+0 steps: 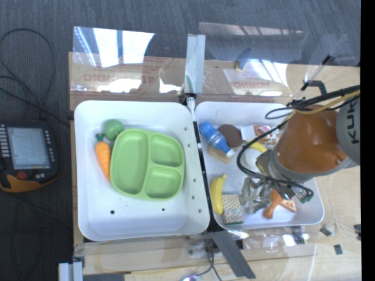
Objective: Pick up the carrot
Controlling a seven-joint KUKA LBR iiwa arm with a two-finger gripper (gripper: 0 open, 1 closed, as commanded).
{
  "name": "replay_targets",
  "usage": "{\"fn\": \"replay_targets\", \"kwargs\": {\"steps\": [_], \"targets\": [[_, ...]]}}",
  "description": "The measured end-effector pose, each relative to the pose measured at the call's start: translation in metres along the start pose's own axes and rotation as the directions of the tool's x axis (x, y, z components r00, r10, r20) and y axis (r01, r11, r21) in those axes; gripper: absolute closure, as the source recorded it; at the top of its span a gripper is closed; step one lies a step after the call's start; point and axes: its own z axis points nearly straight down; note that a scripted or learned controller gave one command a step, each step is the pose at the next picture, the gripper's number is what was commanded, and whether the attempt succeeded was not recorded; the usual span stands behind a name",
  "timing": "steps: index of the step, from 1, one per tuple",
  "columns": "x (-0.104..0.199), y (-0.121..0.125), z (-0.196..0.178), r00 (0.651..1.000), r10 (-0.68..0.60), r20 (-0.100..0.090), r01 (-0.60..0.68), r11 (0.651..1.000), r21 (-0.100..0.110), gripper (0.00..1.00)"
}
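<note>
Dark grey carpet (176, 4) under bench (82, 75).

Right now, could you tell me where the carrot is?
The carrot lies in the left bin, against the green tray's left edge.

- On my feed, a green divided plate (147, 164) lies in the left bin (94, 227), with a green round vegetable (113, 127) at its upper-left corner.
- In the right bin (313, 215) I see a blue bottle (211, 136), a brown round item (232, 135), a banana (217, 194) and a small patterned box (232, 208).
- A handheld control pendant (27, 155) sits on the floor to the left.
</note>
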Motion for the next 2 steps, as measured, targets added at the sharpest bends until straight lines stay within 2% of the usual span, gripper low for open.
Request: {"fn": "replay_targets", "kwargs": {"steps": [1, 2], "targets": [[-0.023, 0.031, -0.111, 0.946, -0.323, 0.004, 0.323, 0.946, -0.007, 1.0], [0.006, -0.024, -0.013, 0.887, -0.462, 0.0, 0.462, 0.887, -0.019, 1.0]]}}
